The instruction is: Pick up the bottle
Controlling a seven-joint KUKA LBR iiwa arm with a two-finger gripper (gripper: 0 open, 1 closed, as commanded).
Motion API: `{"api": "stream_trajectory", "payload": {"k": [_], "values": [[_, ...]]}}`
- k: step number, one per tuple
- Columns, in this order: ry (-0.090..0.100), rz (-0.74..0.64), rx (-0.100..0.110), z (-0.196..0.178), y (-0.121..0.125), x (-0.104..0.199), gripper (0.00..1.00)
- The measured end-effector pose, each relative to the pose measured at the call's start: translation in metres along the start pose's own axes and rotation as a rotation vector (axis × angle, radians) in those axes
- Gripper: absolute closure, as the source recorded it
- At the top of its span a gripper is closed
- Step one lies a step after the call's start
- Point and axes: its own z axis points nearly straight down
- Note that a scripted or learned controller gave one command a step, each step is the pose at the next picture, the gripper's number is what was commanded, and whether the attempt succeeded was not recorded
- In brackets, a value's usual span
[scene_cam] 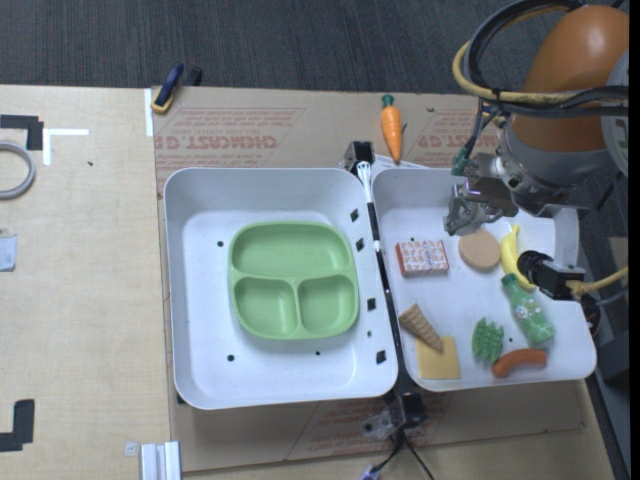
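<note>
Nearest in the right bin (575, 368) lie a yellow cheese slice (438, 360) and a red sausage (519, 361); just beyond them sit a cone (421, 326) and a green leafy piece (487, 337); the bottle (527, 310), green, lies at the bin's right side, between the sausage and a banana (510, 251); farther, a tan round (480, 251) and a red box (422, 258); the gripper (466, 219) hangs over the bin's far part, apart from the bottle, fingers spread with nothing between them; the left bin (190, 298) holds a green divided plate (294, 280); a carrot (390, 127) lies beyond.

Glossy green plastic bottle (527, 311); matt plastic white bins (190, 298).
</note>
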Motion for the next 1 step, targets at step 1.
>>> {"api": "stream_trajectory", "payload": {"k": [1], "values": [[0.000,-0.053,0.001,-0.0105,-0.0687,-0.0069,1.00]]}}
